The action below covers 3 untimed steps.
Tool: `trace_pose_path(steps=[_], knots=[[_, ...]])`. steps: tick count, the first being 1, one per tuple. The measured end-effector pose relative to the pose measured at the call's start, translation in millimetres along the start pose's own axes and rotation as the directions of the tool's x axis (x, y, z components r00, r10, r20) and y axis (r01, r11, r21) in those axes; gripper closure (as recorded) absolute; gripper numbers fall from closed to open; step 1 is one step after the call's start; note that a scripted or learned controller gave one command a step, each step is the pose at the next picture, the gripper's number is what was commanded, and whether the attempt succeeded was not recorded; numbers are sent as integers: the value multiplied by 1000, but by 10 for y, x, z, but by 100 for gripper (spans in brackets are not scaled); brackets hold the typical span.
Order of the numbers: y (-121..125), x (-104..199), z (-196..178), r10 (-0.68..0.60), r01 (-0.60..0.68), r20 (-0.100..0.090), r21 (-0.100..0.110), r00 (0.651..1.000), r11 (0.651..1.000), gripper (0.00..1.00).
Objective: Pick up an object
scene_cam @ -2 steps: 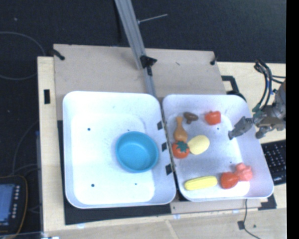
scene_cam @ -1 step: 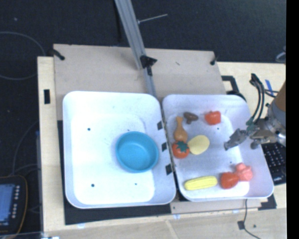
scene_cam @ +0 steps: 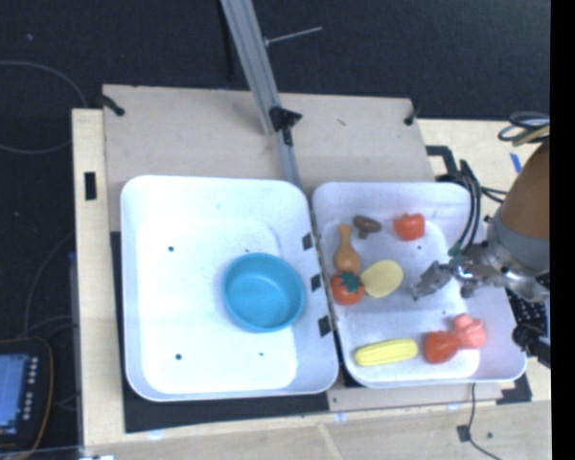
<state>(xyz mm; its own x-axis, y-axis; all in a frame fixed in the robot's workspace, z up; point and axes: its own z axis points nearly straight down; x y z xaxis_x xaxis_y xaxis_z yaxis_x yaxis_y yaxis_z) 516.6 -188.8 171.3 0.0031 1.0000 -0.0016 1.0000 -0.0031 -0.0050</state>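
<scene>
The right bin (scene_cam: 479, 199) holds several small items: a brown lump (scene_cam: 367, 225), an orange-red pepper (scene_cam: 410, 226), a tan gourd-shaped piece (scene_cam: 345, 249), a red tomato (scene_cam: 346, 288), a pale yellow round piece (scene_cam: 382, 278), a yellow corn cob (scene_cam: 385, 354) and a red-and-pink toy (scene_cam: 455, 339). My gripper (scene_cam: 429, 282) reaches in from the right and hovers over the middle of this bin, just right of the yellow round piece and above the red-and-pink toy. I see nothing held in it.
The left bin (scene_cam: 172, 218) carries a blue bowl (scene_cam: 262, 291) near its right side. A slanted metal pole (scene_cam: 254, 56) rises behind the bins. The arm's orange band (scene_cam: 529, 199) and cables sit over the right bin's right edge.
</scene>
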Motion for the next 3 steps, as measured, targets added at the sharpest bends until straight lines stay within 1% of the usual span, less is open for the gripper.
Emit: trace_pose_path(steps=[1,2,3], knots=[[-9,-25,646,-3,3,1,-1,1000,1000,0],[19,-21,478,3,-3,-3,-10,1000,1000,100],[86,-118,-138,-5,5,0,-15,1000,1000,100]])
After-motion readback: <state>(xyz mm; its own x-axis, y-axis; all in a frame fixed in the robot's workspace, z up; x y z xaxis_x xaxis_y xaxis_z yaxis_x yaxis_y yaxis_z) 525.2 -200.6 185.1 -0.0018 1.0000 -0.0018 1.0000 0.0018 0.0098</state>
